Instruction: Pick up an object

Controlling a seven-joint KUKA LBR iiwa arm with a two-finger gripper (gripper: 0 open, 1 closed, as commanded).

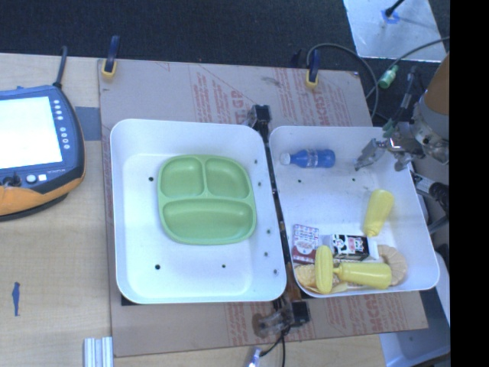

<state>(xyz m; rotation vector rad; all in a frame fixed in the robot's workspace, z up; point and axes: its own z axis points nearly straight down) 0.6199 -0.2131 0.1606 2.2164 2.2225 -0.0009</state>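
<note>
Two shallow white bins sit side by side on a cardboard-covered bench. The left bin (130,205) holds a pale green plastic plate with three compartments (206,199), lying flat near its centre. The right bin (336,197) contains a small blue plastic bottle with a white cap (308,158) near its far rim, a yellow plastic bottle (378,211) lying tilted toward the right wall, and, crowded along the near rim, two further yellow bottles (359,272), a red-and-white carton (305,241) and a black-and-white carton (351,245). The metal two-finger gripper (371,154) hangs over the bin's far right corner, clear of every object; whether its jaws are apart or together cannot be told. A grey handheld control tablet (34,147) lies at left.
</note>
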